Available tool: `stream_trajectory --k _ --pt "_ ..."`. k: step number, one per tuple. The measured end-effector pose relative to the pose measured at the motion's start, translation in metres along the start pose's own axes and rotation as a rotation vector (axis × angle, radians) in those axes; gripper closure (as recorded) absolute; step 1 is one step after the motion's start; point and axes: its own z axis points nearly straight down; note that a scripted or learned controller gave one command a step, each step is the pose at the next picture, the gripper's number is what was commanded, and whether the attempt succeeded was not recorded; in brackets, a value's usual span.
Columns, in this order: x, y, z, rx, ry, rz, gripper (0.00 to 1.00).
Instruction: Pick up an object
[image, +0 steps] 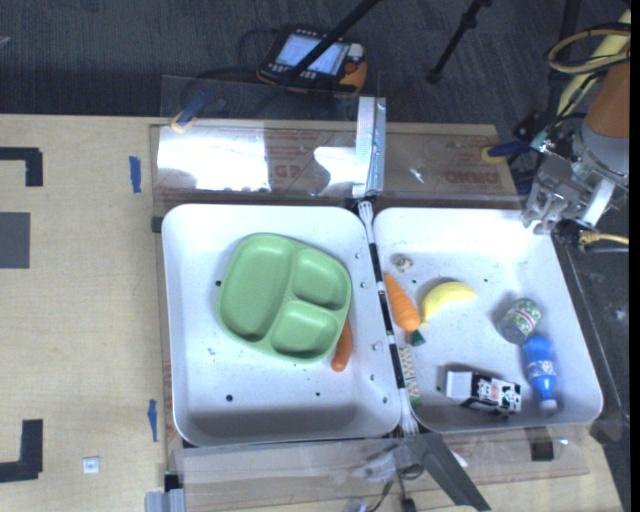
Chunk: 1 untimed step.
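Observation:
My gripper (548, 208) hangs over the far right corner of the right bin (470, 235), with nothing between its fingers. Below it in that bin lie a yellow banana (448, 297), a carrot (403, 304) against the divider, a green can (521, 319), a blue bottle (541, 371) and a small black-and-white box (484, 389). A small round piece (401, 264) sits near the bin's far left. The left bin (195, 300) holds a green sectioned plate (285, 295), with a second carrot (343, 346) at its right edge.
A clear plastic panel (260, 155) stands behind the bins. A black handheld device (312, 60) lies on the floor beyond it. Yellow cables (585, 45) hang at the top right near the arm.

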Motion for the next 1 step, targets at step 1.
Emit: stream_trajectory --k 1 --pt "0.0516 -0.036 0.0303 0.006 0.0 0.001 1.0"
